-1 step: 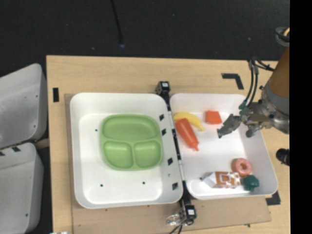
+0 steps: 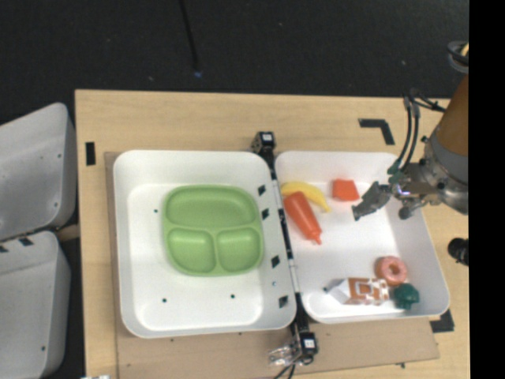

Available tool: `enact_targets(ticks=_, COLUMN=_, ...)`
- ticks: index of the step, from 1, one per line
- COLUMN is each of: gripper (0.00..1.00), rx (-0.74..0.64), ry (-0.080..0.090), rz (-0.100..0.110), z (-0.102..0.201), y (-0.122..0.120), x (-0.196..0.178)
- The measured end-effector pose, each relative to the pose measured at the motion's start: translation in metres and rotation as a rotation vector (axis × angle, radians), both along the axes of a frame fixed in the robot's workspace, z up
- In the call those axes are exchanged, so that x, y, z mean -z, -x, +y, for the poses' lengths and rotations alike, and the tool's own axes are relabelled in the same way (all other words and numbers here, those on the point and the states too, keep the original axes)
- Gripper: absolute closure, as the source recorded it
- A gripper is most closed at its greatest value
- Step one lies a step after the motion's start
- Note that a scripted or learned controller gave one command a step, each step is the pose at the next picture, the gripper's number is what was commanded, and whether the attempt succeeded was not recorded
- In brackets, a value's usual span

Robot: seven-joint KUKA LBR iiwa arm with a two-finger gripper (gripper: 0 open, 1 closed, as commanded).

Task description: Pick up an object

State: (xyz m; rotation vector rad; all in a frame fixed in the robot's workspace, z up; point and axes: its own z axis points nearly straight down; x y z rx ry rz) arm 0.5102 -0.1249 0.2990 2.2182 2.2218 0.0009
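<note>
The right white bin [image 2: 347, 290] holds a yellow banana [image 2: 309, 193], an orange-red carrot [image 2: 304, 216] just below it, and a small orange block [image 2: 344, 189] near the back. At the front right lie a pink doughnut [image 2: 391, 269], a dark green piece [image 2: 406, 295] and a white-and-orange packet [image 2: 359, 290]. My gripper [image 2: 371, 202] hangs over the bin's right part, to the right of the orange block, with nothing seen between its dark fingers.
The left white bin [image 2: 142, 306] holds a green divided plate [image 2: 211, 229]. Clips [image 2: 263, 141] sit along the seam between the bins. The wooden bench [image 2: 197, 121] shows around both bins, and the arm [image 2: 450, 172] comes in from the right.
</note>
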Motion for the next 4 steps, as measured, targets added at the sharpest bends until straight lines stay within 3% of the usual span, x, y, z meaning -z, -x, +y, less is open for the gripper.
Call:
enact_targets(ticks=3, gripper=0.0, rx=0.004, ry=0.0, rz=0.005, z=0.0, y=0.001, x=0.151)
enact_targets(ticks=4, gripper=1.0, rx=0.009, ry=0.0, rz=-0.001, z=0.0, y=-0.001, x=0.138)
